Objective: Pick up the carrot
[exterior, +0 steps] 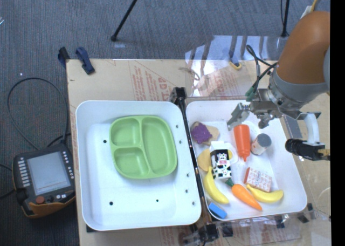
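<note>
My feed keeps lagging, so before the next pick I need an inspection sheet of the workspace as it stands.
Surface: two shallow white bins side by side on a brown board.
Job's things: orange tapered carrot lying in the right bin, near its front edge.
Clutter: two yellow bananas, orange bottle, cow-print carton; green divided plate in the left bin.
Grippers: gripper above the right bin's far end, away from the carrot.
Cables: black cable on the floor.
Surroundings: handheld control pendant, tripod legs.

Plywood bench [140,77], printed red lettering. Bearing two shallow white bins side by side, touching: left bin [94,185], right bin [294,180]. Blue clamp [84,60] and black clamp [63,55] gripping far-left corner. Clear plastic sheet [215,59] at far edge.
</note>
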`<act>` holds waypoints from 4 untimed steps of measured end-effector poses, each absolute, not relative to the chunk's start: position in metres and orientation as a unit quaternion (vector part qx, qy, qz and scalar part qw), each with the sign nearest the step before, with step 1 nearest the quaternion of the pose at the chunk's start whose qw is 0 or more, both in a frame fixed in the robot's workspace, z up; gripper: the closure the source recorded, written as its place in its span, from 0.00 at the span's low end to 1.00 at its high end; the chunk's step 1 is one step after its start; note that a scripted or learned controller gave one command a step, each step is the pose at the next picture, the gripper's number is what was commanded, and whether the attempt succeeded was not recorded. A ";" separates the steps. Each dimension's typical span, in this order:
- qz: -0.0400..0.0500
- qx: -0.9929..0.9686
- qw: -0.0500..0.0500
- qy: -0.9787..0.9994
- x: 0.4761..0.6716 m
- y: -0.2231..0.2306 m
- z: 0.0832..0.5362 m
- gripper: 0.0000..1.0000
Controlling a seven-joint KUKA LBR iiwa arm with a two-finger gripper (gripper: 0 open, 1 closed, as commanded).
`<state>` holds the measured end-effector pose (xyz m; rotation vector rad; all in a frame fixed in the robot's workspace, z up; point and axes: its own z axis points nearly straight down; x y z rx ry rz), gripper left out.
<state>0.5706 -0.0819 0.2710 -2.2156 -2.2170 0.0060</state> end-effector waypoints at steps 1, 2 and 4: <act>0.002 -0.654 0.003 -0.756 0.573 -0.137 0.086 0.00; 0.001 -0.628 0.005 -0.778 0.525 -0.085 0.086 0.00; -0.001 -0.679 0.003 -0.734 0.501 0.000 0.189 1.00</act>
